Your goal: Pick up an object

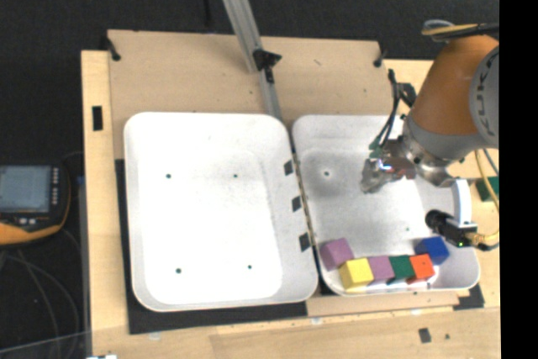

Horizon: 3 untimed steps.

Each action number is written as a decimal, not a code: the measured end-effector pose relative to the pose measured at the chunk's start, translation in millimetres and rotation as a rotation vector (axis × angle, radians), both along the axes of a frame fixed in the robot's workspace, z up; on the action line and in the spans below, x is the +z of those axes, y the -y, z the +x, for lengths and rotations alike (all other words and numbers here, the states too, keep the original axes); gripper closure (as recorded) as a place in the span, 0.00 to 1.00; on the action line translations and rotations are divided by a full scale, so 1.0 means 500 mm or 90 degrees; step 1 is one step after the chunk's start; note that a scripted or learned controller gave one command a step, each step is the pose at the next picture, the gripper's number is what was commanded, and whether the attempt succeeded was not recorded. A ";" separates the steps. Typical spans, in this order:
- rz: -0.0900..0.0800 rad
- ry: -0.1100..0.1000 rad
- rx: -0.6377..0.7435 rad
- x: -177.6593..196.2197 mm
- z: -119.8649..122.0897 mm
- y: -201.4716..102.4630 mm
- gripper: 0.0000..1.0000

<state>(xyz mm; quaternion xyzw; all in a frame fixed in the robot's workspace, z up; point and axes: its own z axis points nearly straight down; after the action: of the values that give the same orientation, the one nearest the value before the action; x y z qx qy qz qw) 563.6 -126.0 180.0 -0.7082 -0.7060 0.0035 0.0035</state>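
Hovering at middle right of the frame, above the bare upper floor of the right bin (336,139), with the gripper (374,174) carrying nothing visible; cannot tell whether spread or pressed together. Best to aim for the purple block (336,251), slightly apart from the rest, descending squarely and staying off the bin wall. Packed along the lower rim: yellow block (356,272), pale purple block (381,267), green block (401,266), orange block (420,266), with a blue block (433,248) just above. In the left bin (210,206), white floor with a few dark dots.
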 end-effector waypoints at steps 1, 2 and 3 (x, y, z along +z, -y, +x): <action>0.002 0.008 0.008 0.055 -0.019 -0.168 1.00; 0.002 0.006 0.008 0.032 0.002 -0.327 1.00; 0.001 0.007 0.007 0.035 0.011 -0.434 1.00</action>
<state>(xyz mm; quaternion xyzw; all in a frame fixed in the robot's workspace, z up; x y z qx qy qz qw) 568.9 91.1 197.4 -0.7042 -0.7100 -0.0010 0.0006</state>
